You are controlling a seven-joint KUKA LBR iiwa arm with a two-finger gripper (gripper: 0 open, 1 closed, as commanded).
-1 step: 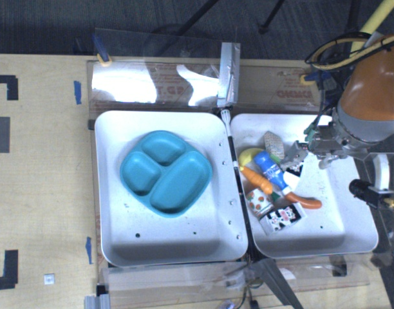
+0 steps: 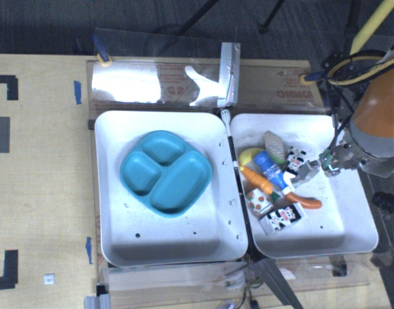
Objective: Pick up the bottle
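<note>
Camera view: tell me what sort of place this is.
Probably a robotics lab or test bench. A robot arm reaches over two white bins on a wooden bench, one holding a blue divided plate, the other a clutter of toys with a bottle.

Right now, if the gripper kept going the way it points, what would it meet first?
Probably the black-and-white cow toy just ahead of the gripper, with the blue bottle right beyond; depth is unclear from above.

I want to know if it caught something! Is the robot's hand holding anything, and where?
I can't tell. The hand sits over the right white bin, beside the blue plastic bottle, too small to see a grip.
</note>
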